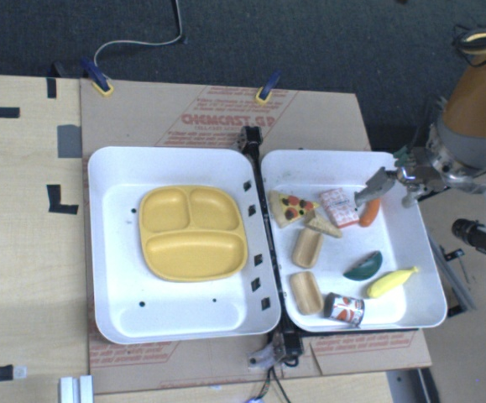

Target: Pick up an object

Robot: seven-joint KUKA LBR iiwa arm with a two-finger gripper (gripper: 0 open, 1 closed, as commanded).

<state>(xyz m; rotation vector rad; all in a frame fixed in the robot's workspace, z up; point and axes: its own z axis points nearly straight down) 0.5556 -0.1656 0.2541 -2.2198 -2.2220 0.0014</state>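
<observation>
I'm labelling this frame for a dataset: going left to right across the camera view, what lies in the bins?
Yellow divided plate → pizza slice → red-and-white packet → orange carrot → yellow banana. The gripper hangs over the carrot.

The right white plastic bin (410, 225) is crowded with small toy foods (318, 225); free floor remains along its far wall, above them.

bins (108, 225): white
divided plate (194, 232): yellow
banana (391, 281): yellow
carrot (369, 212): orange
pizza slice (290, 209): tan, red and dark spots
can (344, 309): dark, red-and-white label
</observation>
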